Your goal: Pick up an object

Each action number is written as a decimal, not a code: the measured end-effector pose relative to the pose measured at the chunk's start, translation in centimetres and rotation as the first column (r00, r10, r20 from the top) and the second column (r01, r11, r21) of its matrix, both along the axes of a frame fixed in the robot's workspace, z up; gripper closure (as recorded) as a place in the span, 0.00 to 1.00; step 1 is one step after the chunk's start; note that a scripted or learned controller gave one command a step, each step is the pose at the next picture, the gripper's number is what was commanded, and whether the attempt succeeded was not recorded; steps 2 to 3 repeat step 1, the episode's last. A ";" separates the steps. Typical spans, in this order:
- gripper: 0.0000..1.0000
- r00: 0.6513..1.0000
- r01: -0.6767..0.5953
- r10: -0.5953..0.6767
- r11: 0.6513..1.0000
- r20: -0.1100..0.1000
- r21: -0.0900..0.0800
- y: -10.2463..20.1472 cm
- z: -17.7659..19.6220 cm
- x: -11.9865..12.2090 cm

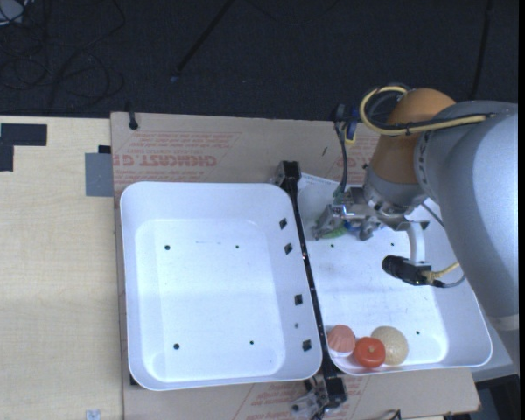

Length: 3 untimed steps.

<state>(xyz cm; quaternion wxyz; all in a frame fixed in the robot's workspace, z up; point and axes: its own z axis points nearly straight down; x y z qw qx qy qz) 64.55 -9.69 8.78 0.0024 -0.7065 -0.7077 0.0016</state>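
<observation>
Gripper point(343, 223) low over far-left part of right bin point(472, 348); jaw state cannot be told (blurred). Three rounded objects point(367, 346), no evident long axis, cluster touching at near wall.

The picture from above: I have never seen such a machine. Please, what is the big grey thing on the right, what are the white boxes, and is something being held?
The big grey thing is a robot arm with an orange band near its wrist. It reaches in from the right side of the picture. One camera, fixed above the bench, looks down at a slant.

The white boxes are two shallow bins side by side. The hand at the end of the arm hangs low over the far part of the right bin. It is too small and cluttered here to tell whether it holds anything.

In the near corner of that bin lie three small round things: a pink one, a red one and a cream one, close together. The left bin sits beside it.
</observation>
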 end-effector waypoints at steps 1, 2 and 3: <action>1.00 1.000 -0.003 0.003 1.000 -0.015 0.001 0.0 0.7 -0.5; 1.00 1.000 -0.003 0.003 1.000 -0.015 0.001 0.0 0.7 -0.5; 1.00 1.000 -0.003 0.003 1.000 -0.015 0.001 0.0 0.7 -0.5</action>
